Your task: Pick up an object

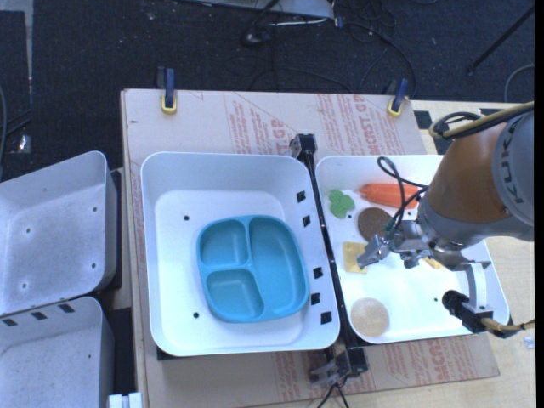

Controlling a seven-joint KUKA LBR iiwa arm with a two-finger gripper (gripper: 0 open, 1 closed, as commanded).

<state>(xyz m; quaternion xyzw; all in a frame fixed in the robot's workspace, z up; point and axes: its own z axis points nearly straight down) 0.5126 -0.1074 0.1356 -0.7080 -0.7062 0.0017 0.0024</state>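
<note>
Objects, five, in the bin under my gripper: one yellow slice at its tips, one brown disc, green piece, carrot, tan round. Finger state: cannot tell.

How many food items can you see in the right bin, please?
5: green piece and carrot at the far end, brown disc and yellow slice mid-bin, tan disc nearest. The arm may hide more.
</note>
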